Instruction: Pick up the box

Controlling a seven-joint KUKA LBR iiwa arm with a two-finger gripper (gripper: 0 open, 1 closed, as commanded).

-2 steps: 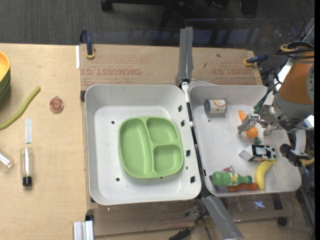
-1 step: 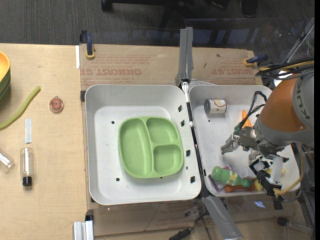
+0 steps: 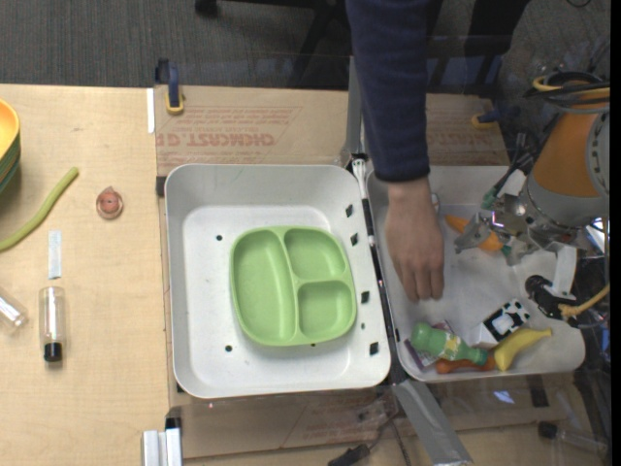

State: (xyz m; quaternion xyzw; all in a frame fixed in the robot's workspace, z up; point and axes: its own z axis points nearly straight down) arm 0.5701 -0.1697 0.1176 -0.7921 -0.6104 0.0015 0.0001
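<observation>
Gripper [image 3: 502, 229] sits low over the far right part of the right bin [image 3: 572, 357], and honestly I can't tell how it's set, too much clutter around it. The box [image 3: 506, 320], a small black and white thing, lies on the bin floor nearer the front, apart from the gripper, just beside a yellow banana [image 3: 522, 347]. A person's hand [image 3: 415, 246] in a blue sleeve reaches down into the same bin on its left side. Green and orange items [image 3: 446, 348] sit at the front edge. The left bin [image 3: 194, 357] holds a green 3-section plate [image 3: 291, 284].
</observation>
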